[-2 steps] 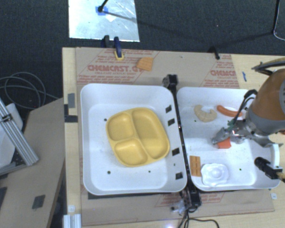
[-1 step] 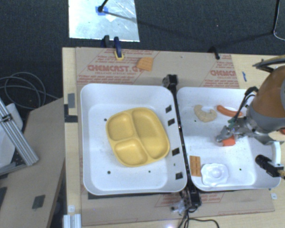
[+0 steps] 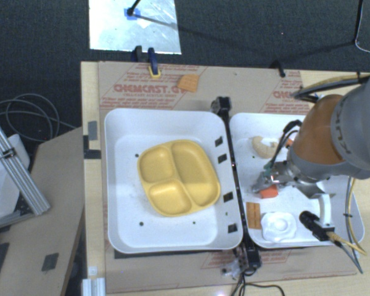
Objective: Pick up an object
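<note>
So the gripper [image 3: 266, 182] is down low in the right bin [image 3: 243, 134], sitting around 9 o'clock from the bin's middle. It's right on top of a small red-orange piece [image 3: 269, 192], which pokes out just at the gripper's 6 o'clock side. Honestly can't tell from this angle whether the gripper is wide, narrow, or actually clamped on anything, and the piece looks like it's lying on the bin floor. Other stuff in that bin: a pale beige lump [image 3: 263, 144] up at 11 o'clock, a flat brown block [image 3: 253, 215] at 7 o'clock near the bin's left wall, and a white round thing [image 3: 278, 226] at 6 o'clock, just beside the block. The left bin [image 3: 120, 184] has a yellow divided plate [image 3: 178, 177] sitting pretty much dead centre, turned at a bit of an angle.
</note>
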You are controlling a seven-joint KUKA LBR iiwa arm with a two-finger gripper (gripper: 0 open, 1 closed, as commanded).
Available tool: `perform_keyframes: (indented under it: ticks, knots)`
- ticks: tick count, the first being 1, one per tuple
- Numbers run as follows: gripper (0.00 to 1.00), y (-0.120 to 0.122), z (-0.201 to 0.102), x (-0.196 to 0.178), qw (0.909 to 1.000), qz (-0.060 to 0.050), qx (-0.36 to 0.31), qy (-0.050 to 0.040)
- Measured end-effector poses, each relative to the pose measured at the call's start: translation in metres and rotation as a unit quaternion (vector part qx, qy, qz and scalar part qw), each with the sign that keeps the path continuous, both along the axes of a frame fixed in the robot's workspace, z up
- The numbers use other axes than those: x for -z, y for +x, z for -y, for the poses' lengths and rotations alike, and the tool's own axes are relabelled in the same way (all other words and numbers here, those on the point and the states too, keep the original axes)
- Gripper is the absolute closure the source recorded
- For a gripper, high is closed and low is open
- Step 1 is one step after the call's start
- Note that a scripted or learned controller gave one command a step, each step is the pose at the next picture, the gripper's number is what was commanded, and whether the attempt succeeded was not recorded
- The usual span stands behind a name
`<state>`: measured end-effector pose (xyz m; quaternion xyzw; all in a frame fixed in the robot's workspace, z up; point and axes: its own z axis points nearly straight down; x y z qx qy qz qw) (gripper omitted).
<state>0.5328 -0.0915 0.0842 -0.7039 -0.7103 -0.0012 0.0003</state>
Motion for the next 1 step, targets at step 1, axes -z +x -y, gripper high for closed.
perform_keyframes:
  ticks: [1]
  knots:
    - [1.00, 0.0180, -0.0714, -0.1201, 1.0000, 0.007, -0.002, 0.0007]
